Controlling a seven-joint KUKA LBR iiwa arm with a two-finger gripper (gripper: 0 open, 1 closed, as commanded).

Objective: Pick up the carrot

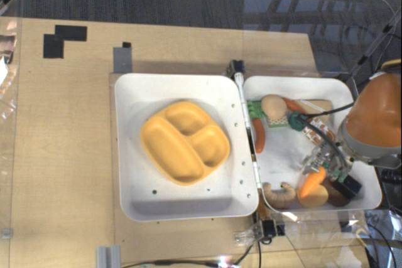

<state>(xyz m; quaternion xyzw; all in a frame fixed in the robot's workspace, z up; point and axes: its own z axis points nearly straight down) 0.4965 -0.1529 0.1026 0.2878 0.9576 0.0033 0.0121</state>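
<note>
Orange carrot is sitting low in the right bin with the gripper hovering on it, finger state unclear, lift pending.

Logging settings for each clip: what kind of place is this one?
Probably a robotics lab bench, not a kitchen: two white bins fixed to a wooden bench, toy food such as a carrot below the gripper, loose cables, and grey carpet beyond.

The bench is viewed from one fixed camera set above it, looking down at a slant. Both white bins are taken in from a moderate height, and floor is seen beyond.
</note>
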